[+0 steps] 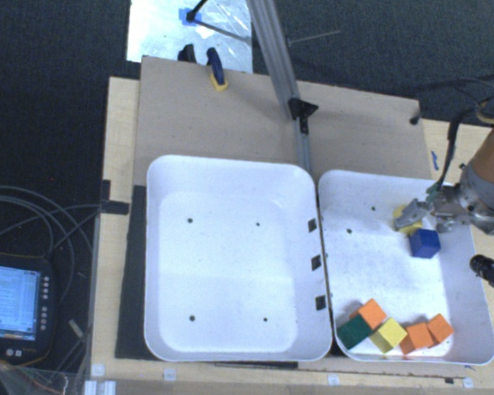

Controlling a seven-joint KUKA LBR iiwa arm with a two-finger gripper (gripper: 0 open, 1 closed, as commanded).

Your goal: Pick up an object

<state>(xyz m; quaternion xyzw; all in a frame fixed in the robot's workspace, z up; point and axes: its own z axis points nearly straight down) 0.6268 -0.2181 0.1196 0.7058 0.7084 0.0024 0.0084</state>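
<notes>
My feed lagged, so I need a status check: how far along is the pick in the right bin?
Done: the gripper is down in the right bin, at a yellow block beside the blue block. In hand: nothing visibly lifted; whether the yellow block is gripped is unclear. Left: grasping and raising one. The cluster of blocks at the near edge sits untouched.

Both white bins [232,260] were viewed by one fixed camera, set high, angled downward; the gripper [428,210] was seen at right

Even, bright overhead light, white bins [231,178] slightly washed out (soft shadows), mildly grainy overall.
</notes>
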